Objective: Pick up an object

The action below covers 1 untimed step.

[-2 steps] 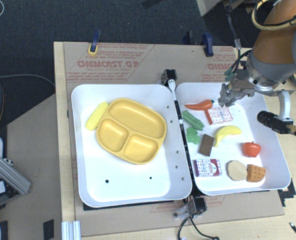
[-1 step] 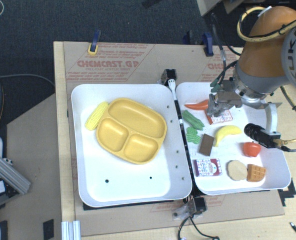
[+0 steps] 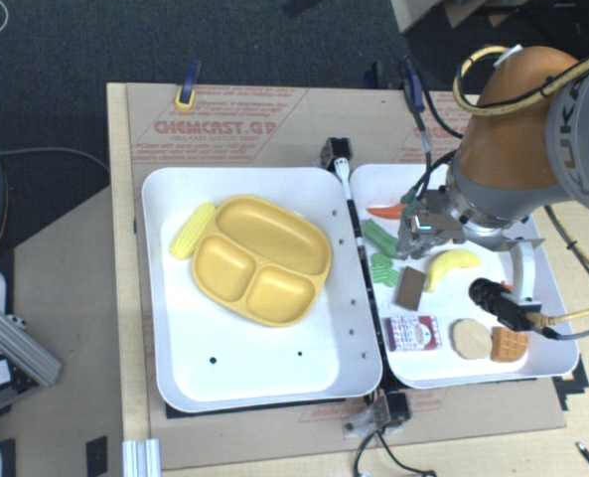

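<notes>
My gripper (image 3: 419,235) hangs low over the left part of the right bin (image 3: 473,370). Just to its left lie an orange carrot (image 3: 382,210) and a green pea pod (image 3: 378,234), with a pale green leafy piece (image 3: 383,268) below them. Under the gripper and a little toward the front sits a brown block (image 3: 410,288). A yellow banana (image 3: 453,263) lies right beside the gripper, toward the front right. Nothing can be seen held in the gripper.
Along the right bin's front are a maroon packet (image 3: 411,334), a pale round cookie (image 3: 468,339) and a waffle (image 3: 509,345). The left bin (image 3: 165,296) holds a yellow divided plate (image 3: 259,258) and a corn cob (image 3: 192,230).
</notes>
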{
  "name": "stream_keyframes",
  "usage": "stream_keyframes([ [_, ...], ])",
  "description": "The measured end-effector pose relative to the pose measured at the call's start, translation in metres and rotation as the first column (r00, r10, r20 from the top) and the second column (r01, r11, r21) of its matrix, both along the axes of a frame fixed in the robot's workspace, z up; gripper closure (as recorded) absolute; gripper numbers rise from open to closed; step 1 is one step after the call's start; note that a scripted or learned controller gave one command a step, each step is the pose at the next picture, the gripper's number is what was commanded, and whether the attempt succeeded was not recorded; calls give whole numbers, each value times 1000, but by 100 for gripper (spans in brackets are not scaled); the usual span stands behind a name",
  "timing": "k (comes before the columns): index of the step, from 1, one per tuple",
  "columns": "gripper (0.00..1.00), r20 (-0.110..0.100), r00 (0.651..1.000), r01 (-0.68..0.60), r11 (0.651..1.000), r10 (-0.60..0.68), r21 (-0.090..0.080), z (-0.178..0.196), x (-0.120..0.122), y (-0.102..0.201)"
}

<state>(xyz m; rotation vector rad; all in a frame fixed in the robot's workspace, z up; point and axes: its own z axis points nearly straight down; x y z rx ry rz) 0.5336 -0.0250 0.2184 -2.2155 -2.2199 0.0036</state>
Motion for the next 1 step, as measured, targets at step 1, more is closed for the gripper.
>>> stream_keyframes([
  [1, 100, 0, 1000, 2, 1000, -2, 0, 0, -37, 15],
])
